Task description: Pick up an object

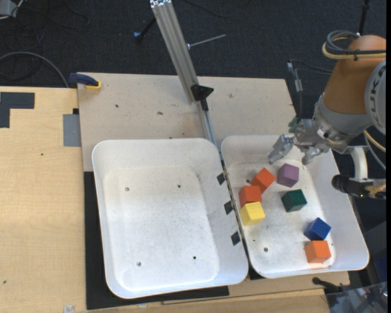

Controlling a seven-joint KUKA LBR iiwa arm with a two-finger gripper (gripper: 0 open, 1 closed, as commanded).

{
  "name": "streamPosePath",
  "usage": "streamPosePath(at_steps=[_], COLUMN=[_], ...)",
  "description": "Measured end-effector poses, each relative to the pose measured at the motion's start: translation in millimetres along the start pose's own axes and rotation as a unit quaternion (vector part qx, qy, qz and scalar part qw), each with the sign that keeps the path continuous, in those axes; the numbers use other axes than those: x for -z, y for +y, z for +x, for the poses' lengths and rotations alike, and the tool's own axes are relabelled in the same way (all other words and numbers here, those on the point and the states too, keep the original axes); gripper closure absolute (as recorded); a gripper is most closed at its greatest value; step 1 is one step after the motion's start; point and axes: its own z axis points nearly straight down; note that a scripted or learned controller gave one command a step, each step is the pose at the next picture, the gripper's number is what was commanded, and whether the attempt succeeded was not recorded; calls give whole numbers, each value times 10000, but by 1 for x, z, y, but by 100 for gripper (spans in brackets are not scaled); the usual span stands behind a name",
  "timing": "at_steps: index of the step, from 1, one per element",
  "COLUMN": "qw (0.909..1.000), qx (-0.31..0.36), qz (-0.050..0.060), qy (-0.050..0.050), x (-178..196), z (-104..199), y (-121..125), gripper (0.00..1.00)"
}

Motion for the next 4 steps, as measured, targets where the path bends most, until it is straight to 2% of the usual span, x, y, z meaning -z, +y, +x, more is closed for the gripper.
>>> streamPosePath(at_steps=[1,2,3,4], qw=[10000,10000,10000,10000], qx=[-4,-30,-13,15], qz=[-39,-36,-38,10], qy=[-12,-10,-19,-2], x=[-89,-110,-111,-103], z=[10,35,-36,-32], y=[17,-53,28,25], gripper=[0,0,0,100])
